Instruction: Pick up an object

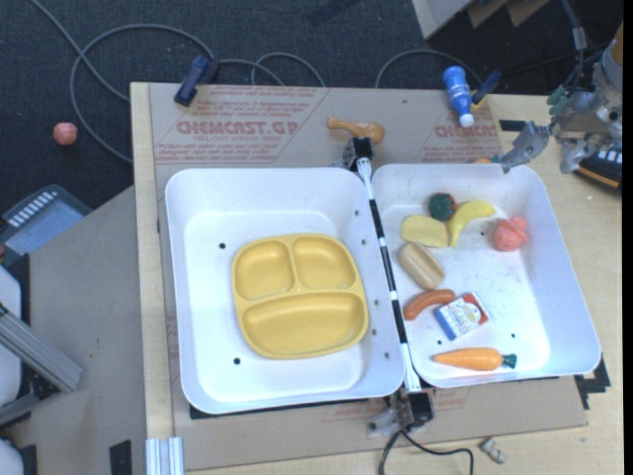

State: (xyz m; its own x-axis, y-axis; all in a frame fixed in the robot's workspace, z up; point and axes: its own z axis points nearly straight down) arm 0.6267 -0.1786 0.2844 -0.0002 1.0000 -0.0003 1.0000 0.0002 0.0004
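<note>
Occupying the left bin (198,265), a yellow divided tray (299,295) leaves bare floor on all its sides. The right bin (564,295) holds a green ball (441,205), banana (469,216), yellow slice (425,231), pink piece (510,234), bread roll (422,263), sausage (427,303), small packet (461,316) and carrot (471,359). Its right half is mostly bare. The gripper (524,148) hangs over the far right rim, apart from every item; whether its fingers are apart or together cannot be told.
</note>
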